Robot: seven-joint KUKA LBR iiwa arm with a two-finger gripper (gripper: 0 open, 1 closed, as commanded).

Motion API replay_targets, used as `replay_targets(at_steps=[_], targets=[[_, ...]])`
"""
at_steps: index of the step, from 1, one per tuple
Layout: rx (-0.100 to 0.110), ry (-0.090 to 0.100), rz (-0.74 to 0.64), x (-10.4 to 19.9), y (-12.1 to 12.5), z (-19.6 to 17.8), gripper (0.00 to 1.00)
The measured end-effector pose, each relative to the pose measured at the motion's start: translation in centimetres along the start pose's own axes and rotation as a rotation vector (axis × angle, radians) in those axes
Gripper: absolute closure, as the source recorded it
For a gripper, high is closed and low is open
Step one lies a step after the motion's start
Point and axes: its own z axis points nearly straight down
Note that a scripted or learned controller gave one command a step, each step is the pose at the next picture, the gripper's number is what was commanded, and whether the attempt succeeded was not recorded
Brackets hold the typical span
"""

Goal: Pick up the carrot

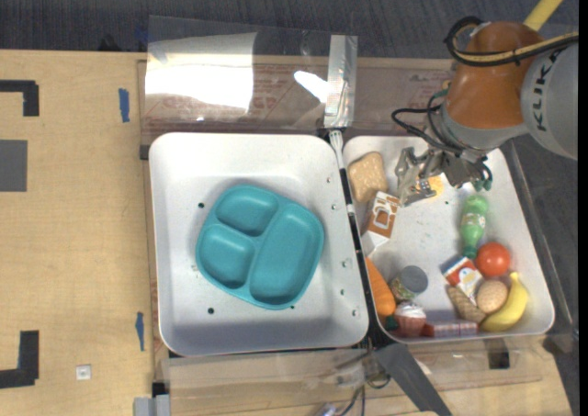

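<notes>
Camera view: carrot (380, 286) lies lengthwise (green end nearest) along bin wall (354, 249)

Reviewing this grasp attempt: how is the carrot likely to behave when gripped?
The carrot looks like smooth plastic, probably stiff and light. Its tapered, rounded shape may slip or roll. It lies against the right bin's left wall, which could crowd the hand.

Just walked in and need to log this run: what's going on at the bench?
A grey and orange arm reaches in over the right bin, its gripper hanging near the bin's far end, above a small yellow packet. The carrot it is meant to pick up lies untouched by the bin's left wall, nearer the front, among other toy food. The left bin holds a teal divided plate.
</notes>
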Motion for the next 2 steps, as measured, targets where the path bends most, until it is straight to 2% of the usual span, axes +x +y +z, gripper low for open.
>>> replay_targets(at_steps=[1, 2], targets=[[-0.002, 0.016, 0.219, 1.1, -0.3, -4.3, 1.0], [-0.001, 0.017, 0.334, -1.7, -0.4, -6.5, 1.0]])
